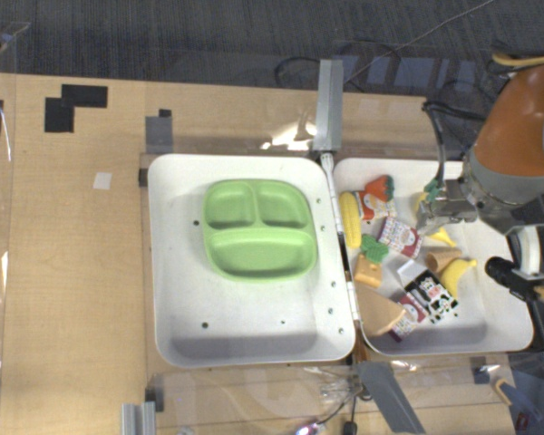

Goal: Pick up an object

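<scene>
Pale wood makes up the bench [63, 270], which carries black square markings near its far left corner. Moving right, the left bin [177, 324] is a shallow white tray with rounded corners, and inside it a green divided plate [258, 228] lies flat, with two small compartments on its far side and one long one on its near side. A grey metal rail [330, 107] stands at the far edge where the two bins meet. The right bin [503, 329] holds a loose cluster of small objects in its left half: a yellow corn cob [349, 217] lies along the left wall, a red and white toy [375, 197] sits just beside it toward the far side, a pink patterned carton [399, 236] lies near the middle, a small green block [374, 246] touches an orange wedge [369, 273], and a black and white box [432, 294] lies toward the near side next to a yellow banana-like piece [454, 271]. A tan cone-shaped piece [382, 314] rests near the front left corner. Above the far right part of this bin hangs the gripper [444, 208], a grey block below the arm's orange band [519, 127]; whether it is spread or closed cannot be told, and nothing is seen held in it.
</scene>
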